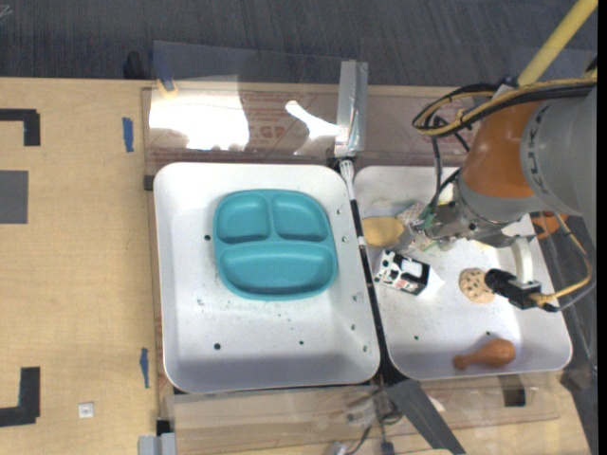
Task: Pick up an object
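Reaching into the right bin [436,335], my gripper [424,226] hangs near its far left corner, and I cannot tell whether it is spread or pressed together. I see nothing held in it. The nearest thing to take is the tan roll [382,230], just beside me toward the wall between the 2 bins. That wall is my worry: I judge that closing there could jam the roll against the rim or send it rolling away, since it looks rounded and smooth. The black-and-white packet [401,273] lies just in front of it, near enough to get bumped. The cookie [474,284] and the brown pear [486,353] have open floor around them. The left bin [190,330] holds 1 teal plate [275,243], well apart.
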